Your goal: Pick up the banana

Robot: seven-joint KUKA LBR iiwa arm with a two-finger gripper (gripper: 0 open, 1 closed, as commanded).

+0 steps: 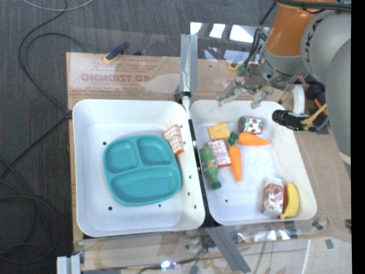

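The yellow banana (pixel 291 200) lies in the near right corner of the right bin (pixel 251 210), tight against a red and white packet (pixel 274 198). My gripper (pixel 244 95) hangs over the far rim of that same bin, well away from the banana. Its two fingers are spread open with nothing between them.
The right bin also holds two carrots (pixel 254 140) (pixel 235 162), a small can (pixel 251 124), a yellow block (pixel 218 131), a pink packet (pixel 219 153) and a green bottle (pixel 209 168). In the left bin lie a teal divided plate (pixel 142 169) and a small carton (pixel 174 140).
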